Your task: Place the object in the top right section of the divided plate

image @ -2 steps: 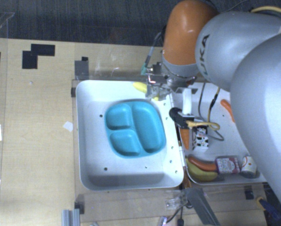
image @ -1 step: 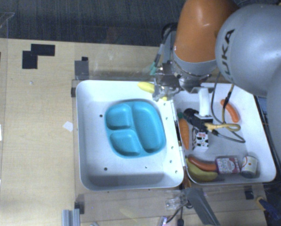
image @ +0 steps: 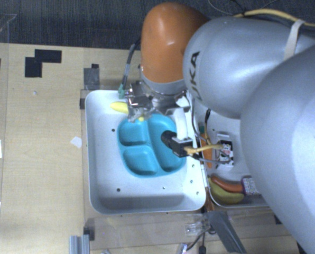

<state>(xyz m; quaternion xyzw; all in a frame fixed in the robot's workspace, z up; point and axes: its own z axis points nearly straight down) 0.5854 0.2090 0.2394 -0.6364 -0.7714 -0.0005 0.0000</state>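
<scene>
Glossy blue divided plate [image: 145, 150] in smooth white bin [image: 102, 157]; pincer [image: 138, 110] grip unclear.

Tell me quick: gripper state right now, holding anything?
Gripper: cannot be told. It sits at the far edge of the blue divided plate, beside a yellow object, hidden under the wrist.

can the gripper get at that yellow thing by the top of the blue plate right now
Probably yes. The gripper is right beside the yellow object, which lies on the white bin floor just past the blue divided plate, with nothing on top of it. Only the bin's wall close behind might crowd the approach.
</scene>
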